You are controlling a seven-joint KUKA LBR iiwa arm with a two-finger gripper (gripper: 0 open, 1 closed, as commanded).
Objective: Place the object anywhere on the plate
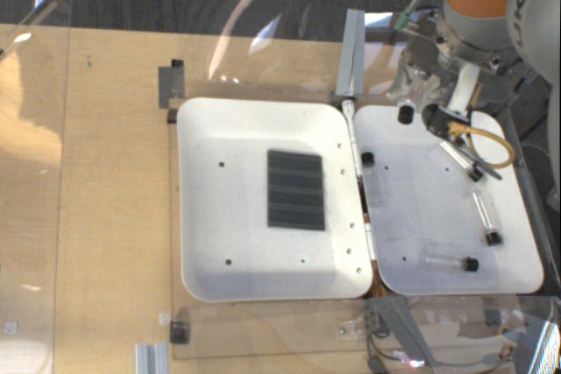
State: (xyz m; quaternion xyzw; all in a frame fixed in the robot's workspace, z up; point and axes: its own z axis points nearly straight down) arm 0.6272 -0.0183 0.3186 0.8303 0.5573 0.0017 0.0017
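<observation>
A dark grey ribbed plate (295, 189) lies flat in the middle of the left bin (210, 258). Several clear tubes with black caps lie in the right bin (526, 276): one (460, 160) near the back, one (485, 219) at the right side, one (449, 260) near the front. A small black piece (367, 159) rests by that bin's left wall. My gripper (410, 92) hangs over the right bin's back left corner, with a black cap (405, 113) just below it. Nothing visible is held.
A grey metal post (351, 52) stands behind the seam between the two bins. A yellow cable loop (495, 144) hangs from the arm over the right bin's back. Black clamps (172, 83) sit at the left bin's corners on the wooden bench.
</observation>
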